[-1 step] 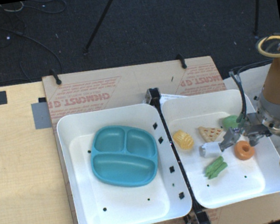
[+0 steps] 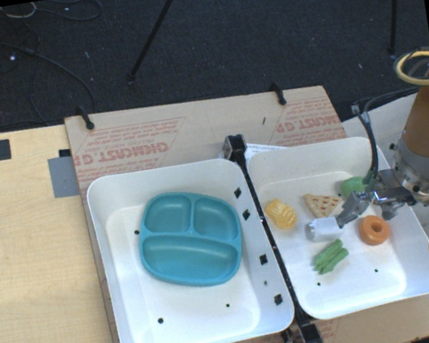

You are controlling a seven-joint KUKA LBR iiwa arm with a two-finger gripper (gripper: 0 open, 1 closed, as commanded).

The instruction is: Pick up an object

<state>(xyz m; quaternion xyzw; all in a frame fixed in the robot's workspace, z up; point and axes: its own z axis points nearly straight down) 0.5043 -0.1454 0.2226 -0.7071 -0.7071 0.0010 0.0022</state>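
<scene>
Gripper (image 2: 349, 209) hangs low in the right bin (image 2: 415, 275), just beside the orange ring (image 2: 374, 230); I cannot tell how it stands. Nothing is lifted yet: the ring, the tan wedge (image 2: 322, 203), yellow piece (image 2: 280, 214) and green piece (image 2: 329, 256) near it lie on the floor, so the whole picking remains
</scene>
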